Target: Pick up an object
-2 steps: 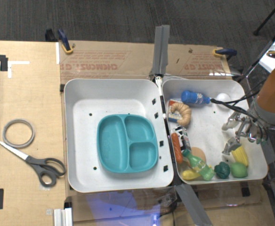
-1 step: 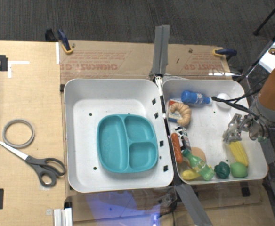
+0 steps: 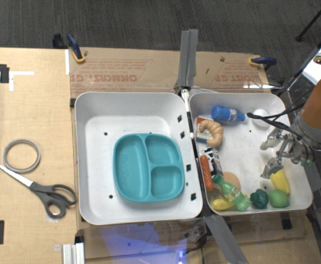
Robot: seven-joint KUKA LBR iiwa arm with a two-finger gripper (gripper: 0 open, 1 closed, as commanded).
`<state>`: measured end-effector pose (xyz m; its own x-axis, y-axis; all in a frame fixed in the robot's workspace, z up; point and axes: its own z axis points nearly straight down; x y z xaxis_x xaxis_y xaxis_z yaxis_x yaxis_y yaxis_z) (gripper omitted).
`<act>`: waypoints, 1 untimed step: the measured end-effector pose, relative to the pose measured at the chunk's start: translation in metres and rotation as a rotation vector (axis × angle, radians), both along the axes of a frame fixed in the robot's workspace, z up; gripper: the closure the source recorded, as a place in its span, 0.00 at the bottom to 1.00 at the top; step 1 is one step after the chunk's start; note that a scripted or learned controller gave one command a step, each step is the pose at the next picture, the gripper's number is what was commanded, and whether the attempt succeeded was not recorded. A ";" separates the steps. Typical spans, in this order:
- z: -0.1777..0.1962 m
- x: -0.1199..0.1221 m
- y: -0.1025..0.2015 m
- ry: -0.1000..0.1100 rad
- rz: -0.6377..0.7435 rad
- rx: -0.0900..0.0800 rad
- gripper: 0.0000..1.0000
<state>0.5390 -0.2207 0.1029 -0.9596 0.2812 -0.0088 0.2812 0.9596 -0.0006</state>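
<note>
The arm reaches in from the right over the right bin (image 3: 243, 100), its orange band at the frame's edge. The gripper (image 3: 275, 157) hangs low over the bin's right side, fingers pointing down-left and spread a little apart with nothing between them. Its lower tip sits just above the corn (image 3: 279, 180), near but not clearly touching.

The right bin holds the toys. A blue bottle (image 3: 227, 114) lies near the top wall, with a croissant (image 3: 212, 132) just below it on the left. A red hot dog (image 3: 206, 172) lies along the left wall. Along the bottom wall sit a banana (image 3: 221, 204), a green bottle (image 3: 232, 192), a dark broccoli (image 3: 259, 198) and a lime-green ball (image 3: 279, 199), the corn just above that ball.

The left bin (image 3: 89, 142) carries a teal 3-part plate (image 3: 148, 167), lying flat near its centre.

On the bench at left lie a tape roll (image 3: 21, 155) and scissors (image 3: 46, 192), well apart from both bins
</note>
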 end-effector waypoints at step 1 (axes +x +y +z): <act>-0.011 -0.023 0.000 0.006 -0.083 0.003 0.00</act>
